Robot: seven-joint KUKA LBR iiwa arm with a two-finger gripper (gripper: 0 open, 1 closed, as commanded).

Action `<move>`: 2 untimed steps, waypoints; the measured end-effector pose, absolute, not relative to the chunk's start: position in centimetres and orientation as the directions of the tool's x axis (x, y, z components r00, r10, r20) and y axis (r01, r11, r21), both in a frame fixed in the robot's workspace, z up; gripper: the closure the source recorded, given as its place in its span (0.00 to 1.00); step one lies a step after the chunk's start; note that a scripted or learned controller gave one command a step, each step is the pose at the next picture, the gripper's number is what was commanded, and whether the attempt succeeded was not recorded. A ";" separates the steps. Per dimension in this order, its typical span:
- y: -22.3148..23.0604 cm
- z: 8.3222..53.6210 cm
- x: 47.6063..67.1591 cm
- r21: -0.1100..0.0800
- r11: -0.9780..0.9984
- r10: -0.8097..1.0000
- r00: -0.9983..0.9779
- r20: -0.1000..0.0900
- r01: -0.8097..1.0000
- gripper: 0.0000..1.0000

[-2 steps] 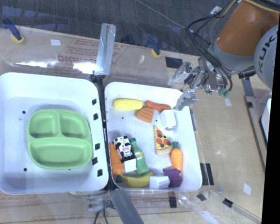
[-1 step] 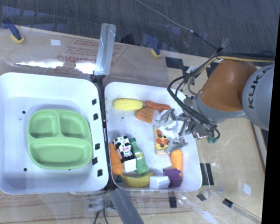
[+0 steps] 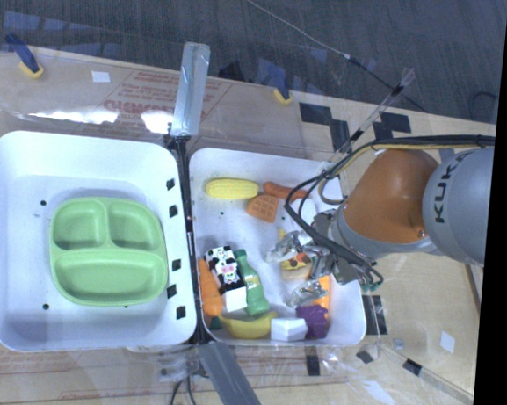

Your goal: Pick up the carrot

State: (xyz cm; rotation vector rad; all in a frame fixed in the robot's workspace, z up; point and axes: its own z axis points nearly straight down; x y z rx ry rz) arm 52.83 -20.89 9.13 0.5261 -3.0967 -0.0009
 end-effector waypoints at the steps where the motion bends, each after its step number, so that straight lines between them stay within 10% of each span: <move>1: -20.6 10.3 53.1 -0.002 0.940 -0.340 -0.940 -0.004 -0.340 1.00; 2: -20.9 9.3 59.7 -0.001 0.981 -0.192 -0.981 -0.003 -0.192 1.00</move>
